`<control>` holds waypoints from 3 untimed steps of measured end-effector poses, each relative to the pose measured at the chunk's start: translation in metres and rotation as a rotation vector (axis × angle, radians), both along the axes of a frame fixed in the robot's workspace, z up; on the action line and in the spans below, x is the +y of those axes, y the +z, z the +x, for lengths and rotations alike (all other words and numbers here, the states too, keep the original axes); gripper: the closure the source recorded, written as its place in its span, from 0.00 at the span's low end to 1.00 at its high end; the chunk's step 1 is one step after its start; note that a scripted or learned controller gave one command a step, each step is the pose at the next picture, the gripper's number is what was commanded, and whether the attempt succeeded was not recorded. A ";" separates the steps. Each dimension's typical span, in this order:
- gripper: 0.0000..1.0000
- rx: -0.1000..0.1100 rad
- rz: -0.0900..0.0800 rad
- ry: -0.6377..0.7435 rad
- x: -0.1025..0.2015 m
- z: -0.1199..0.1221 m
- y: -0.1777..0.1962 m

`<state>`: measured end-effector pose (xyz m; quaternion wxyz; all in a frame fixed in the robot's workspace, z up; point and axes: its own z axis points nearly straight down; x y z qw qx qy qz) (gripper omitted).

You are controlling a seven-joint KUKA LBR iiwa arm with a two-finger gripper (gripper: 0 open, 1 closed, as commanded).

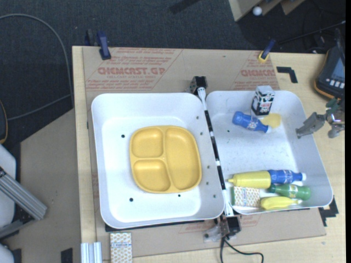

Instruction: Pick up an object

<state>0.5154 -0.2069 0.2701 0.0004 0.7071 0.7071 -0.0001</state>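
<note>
Your gripper (pixel 321 124) sat at the right bin's (pixel 307 147) outer edge, fingers apart and holding nothing; the 4 bottles (pixel 271 188) lay packed touching along the near wall, so, in my judgement, a grab there risked slipping.

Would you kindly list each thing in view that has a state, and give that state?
yellow divided plate: upright, left bin
small carton: standing, right bin
blue bottle: lying
yellow bottle: lying
green bottle: lying
gripper: at the right bin's edge, holding nothing
</note>
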 end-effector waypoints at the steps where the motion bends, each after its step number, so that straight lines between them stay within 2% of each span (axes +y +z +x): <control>1: 0.00 0.004 0.002 0.002 0.066 -0.036 -0.103; 2: 0.00 0.004 0.003 0.001 0.090 0.008 -0.175; 3: 0.00 -0.002 -0.002 0.000 -0.009 0.081 -0.111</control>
